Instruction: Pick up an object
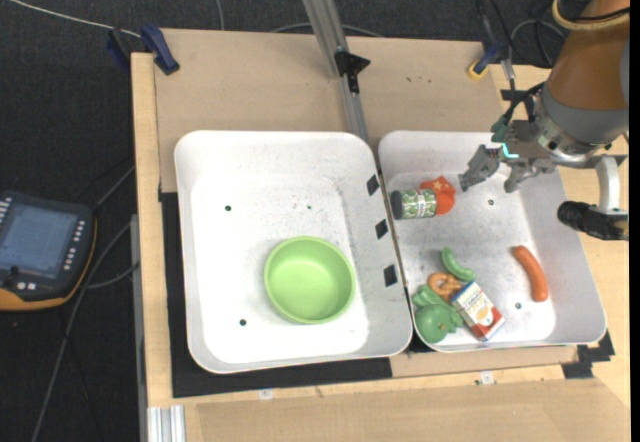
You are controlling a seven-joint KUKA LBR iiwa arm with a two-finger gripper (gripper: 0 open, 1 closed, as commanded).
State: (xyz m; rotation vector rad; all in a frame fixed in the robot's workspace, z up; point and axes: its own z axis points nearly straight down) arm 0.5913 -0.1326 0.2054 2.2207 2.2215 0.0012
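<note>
Plywood is making up the bench (260, 80), which is carrying two shallow white bins side by side. The left bin (215, 190) is holding a lime-green bowl (309, 278), sitting upright toward its near right part. The right bin (560, 260) is holding everything else. A metal pole (325, 20) is slanting down from the top edge toward the seam between the bins.

Reaching in from the right, the grey arm (585, 115) with its orange band is hanging over the far part of the right bin. Its gripper (497, 172) is hovering with the two fingers spread apart, nothing lying between them. One fingertip is pointing toward a small bottle (422, 200), just beside its red end but not touching it as far as can be seen.

That bottle is lying on its side near the bin's left wall, dark cap facing left. An orange sausage-shaped piece (531, 273) is lying on its own toward the right wall, well apart from the bottle. In the near left corner a cluster is sitting together: a green leafy toy (436, 315), a curved green piece (456, 264) just behind it, and a small carton (476, 309) with red and white sides, touching the leafy toy.

A handheld pendant (40, 245) is resting on the dark floor at the far left.
</note>
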